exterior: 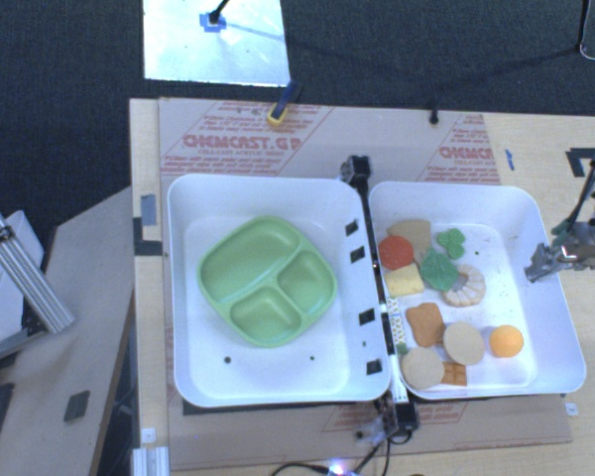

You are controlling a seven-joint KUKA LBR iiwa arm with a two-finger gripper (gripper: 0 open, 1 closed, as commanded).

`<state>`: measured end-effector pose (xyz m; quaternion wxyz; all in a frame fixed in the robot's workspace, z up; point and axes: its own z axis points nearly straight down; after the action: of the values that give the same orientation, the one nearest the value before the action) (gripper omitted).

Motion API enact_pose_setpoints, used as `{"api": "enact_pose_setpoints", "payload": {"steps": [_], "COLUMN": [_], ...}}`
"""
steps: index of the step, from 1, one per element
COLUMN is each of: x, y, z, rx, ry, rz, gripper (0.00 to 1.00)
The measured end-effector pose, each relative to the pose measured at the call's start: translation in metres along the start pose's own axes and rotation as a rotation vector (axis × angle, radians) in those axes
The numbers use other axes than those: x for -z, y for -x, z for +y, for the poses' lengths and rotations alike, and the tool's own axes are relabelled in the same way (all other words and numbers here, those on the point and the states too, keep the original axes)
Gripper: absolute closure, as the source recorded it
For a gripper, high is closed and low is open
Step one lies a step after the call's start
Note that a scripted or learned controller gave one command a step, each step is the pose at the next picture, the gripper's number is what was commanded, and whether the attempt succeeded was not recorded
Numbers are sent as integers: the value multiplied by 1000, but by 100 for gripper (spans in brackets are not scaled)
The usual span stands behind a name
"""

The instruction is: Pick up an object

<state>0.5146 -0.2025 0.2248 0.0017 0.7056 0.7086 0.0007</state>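
Gripper (541,263): poised at the right bin's (550,315) right rim, nothing between its fingers; their spread cannot be told.
Objects: play food lies untouched in that bin; an orange ball (507,341) sits nearest.
Progress: nothing lifted; descent, grasp and lift remain.
Hidden: arm is cut off at the frame edge; fingertips blurred.

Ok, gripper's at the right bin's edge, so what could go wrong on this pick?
The gripper sits over the right bin rim and might clip the wall on descent. The food pieces crowd together: the green piece touches the yellow block, so one may get shoved aside. The orange ball could roll.
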Motion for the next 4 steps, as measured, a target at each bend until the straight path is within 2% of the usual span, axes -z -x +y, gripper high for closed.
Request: {"api": "enact_pose_setpoints", "payload": {"steps": [1, 2, 3, 4], "x": [10, -2, 6, 10], "y": [-48, -97, -151, -191], "z": [22, 41, 55, 84], "rx": [3, 4, 5, 2], "ry": [0, -1, 0, 0], "rz": [1, 2, 2, 2], "gripper": [100, 100, 100, 100]}}
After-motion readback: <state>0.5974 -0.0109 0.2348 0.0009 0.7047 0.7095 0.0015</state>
